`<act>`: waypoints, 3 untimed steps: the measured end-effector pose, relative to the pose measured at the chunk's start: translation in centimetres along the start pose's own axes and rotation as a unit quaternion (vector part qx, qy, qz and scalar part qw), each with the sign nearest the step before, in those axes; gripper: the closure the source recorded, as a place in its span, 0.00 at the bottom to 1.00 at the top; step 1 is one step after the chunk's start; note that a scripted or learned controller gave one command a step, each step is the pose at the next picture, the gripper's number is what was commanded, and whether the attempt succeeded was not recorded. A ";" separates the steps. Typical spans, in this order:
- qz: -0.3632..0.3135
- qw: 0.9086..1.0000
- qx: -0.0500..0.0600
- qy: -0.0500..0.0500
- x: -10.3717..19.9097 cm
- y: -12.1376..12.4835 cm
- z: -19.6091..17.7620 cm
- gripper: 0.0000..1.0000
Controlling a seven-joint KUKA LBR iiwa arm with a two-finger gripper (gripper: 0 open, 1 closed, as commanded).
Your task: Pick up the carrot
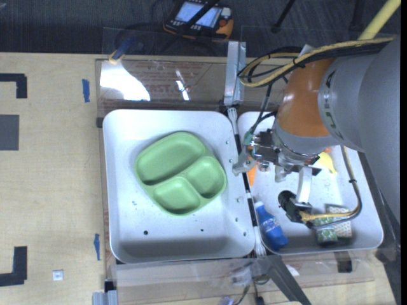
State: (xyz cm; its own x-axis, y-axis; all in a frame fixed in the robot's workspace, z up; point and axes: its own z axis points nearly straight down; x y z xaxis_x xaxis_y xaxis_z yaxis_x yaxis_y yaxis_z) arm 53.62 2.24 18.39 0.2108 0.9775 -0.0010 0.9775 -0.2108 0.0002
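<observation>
A sliver of the orange carrot (252, 171) shows at the left edge of the right bin (369, 234), close to the divider between the bins. Most of it is hidden under the arm. My gripper (275, 169) hangs low over the left part of the right bin, just right of the carrot. I cannot tell whether it touches the carrot.
A green divided plate (181, 171) lies in the left bin (127, 227). In the right bin, a blue object (271, 229) sits near the front left, a green-and-white item (332, 232) at the front, and an orange-yellow piece (327, 161) beside the wrist.
</observation>
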 end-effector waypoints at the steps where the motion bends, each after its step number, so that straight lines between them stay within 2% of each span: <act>1: 0.027 1.000 0.001 0.000 1.2 6.4 0.0 0.00; 2: 0.025 1.000 0.000 -0.001 1.3 6.4 -1.0 1.00; 3: -0.120 0.993 -0.001 0.000 5.7 7.7 -7.4 1.00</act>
State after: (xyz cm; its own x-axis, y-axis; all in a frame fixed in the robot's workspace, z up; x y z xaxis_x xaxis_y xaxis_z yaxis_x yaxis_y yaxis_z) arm 62.36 6.18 25.83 -0.0279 0.9996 -0.0009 0.9996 0.0279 0.0022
